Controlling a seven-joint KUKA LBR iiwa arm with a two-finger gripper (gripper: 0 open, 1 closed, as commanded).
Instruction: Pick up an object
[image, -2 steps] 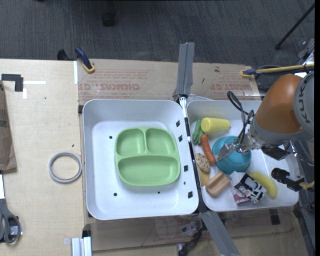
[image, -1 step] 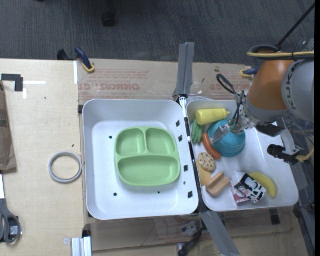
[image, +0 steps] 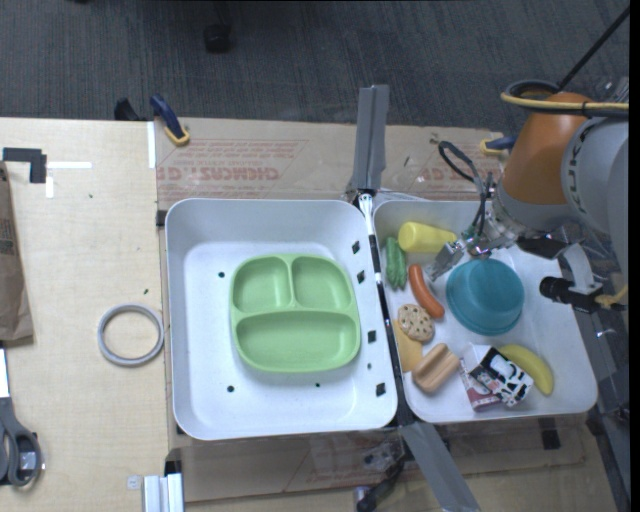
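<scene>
Near edge of right bin (image: 560, 405): banana (image: 532, 367), black-and-white packet (image: 497, 379), bread roll (image: 435, 368), cookie (image: 414, 322), all packed tight. Pincer (image: 450, 258) is low btwn blue bowl (image: 485, 295), sausage (image: 425, 290) & yellow piece (image: 425, 237); can't tell if open or holding anything. Risk, imo: it nudges bowl or closes on two things. Arm hides bin's far-right corner.
</scene>
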